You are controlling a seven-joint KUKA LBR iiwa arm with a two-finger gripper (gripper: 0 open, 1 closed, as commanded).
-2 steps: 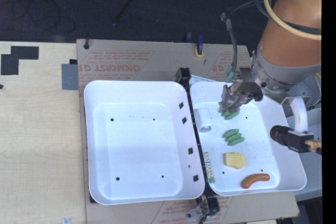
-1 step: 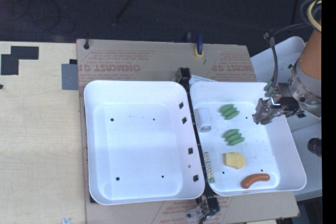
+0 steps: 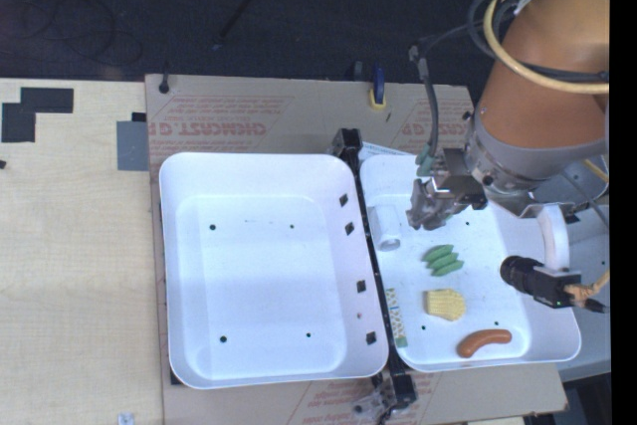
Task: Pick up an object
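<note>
In the right bin [image 3: 557,338] lie a green pea pod [image 3: 443,260], a yellow piece of corn [image 3: 445,304] and an orange sausage [image 3: 485,342]. A small pale cylinder [image 3: 388,241] rests near the bin's left wall. My gripper [image 3: 428,211] hangs over the upper middle of the right bin, just above and slightly left of the pea pod. I see nothing between its fingers. It is to the right of the pale cylinder and apart from it.
The left bin [image 3: 179,214] sits beside the right one, and a black divider [image 3: 363,244] runs between them. A thin striped strip [image 3: 395,318] lies along the right bin's left wall. The arm's large orange and grey body [image 3: 542,85] looms over the bin's upper right.
</note>
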